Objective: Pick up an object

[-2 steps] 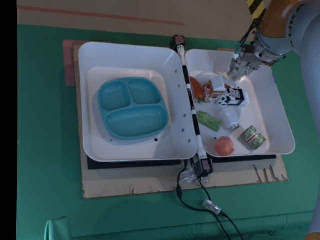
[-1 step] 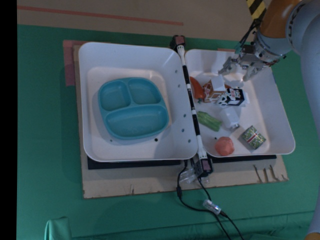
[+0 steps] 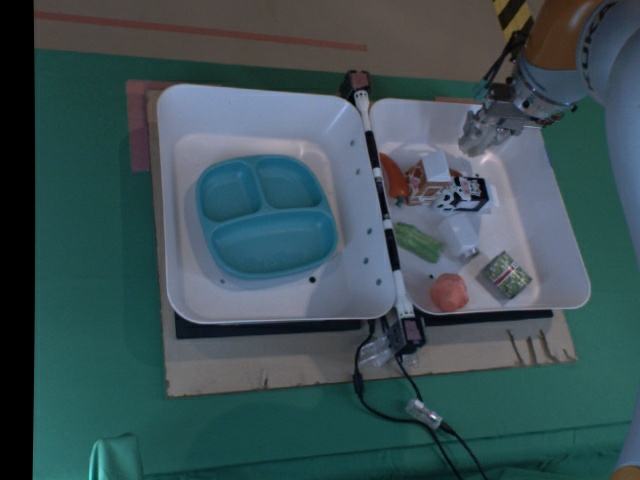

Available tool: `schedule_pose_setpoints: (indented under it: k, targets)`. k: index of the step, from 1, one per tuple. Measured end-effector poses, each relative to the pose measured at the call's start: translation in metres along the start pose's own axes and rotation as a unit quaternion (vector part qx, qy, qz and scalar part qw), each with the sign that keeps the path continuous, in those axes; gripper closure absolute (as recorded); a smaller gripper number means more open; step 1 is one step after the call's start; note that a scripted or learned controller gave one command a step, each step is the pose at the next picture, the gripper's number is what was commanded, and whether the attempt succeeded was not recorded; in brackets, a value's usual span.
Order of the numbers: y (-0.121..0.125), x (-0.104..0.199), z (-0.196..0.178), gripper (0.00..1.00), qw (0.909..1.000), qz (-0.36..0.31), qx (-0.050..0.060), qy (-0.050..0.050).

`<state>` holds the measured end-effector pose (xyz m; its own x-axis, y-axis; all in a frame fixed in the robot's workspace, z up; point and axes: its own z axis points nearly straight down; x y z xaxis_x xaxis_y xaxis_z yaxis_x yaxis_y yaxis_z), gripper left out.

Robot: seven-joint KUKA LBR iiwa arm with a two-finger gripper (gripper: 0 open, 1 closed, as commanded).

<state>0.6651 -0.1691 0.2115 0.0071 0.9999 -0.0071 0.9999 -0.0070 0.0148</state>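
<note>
Two white bins on green bench, fingers hovering, grip state unclear

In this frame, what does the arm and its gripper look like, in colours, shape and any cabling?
The arm is rounded and pale grey, with a broad orange band above the wrist. A dark cable runs along its wrist side. At its tip sits a small metallic grey gripper, blocky and lighter than the arm's shell. No markings are legible.
</note>
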Motion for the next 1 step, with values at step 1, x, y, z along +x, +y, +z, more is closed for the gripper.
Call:
schedule_pose_setpoints:
  k: [1]
  targets:
    - [0.0075, -0.0182, 0.0071, 1.0, 1.0, -0.002, 0.005, 0.002]
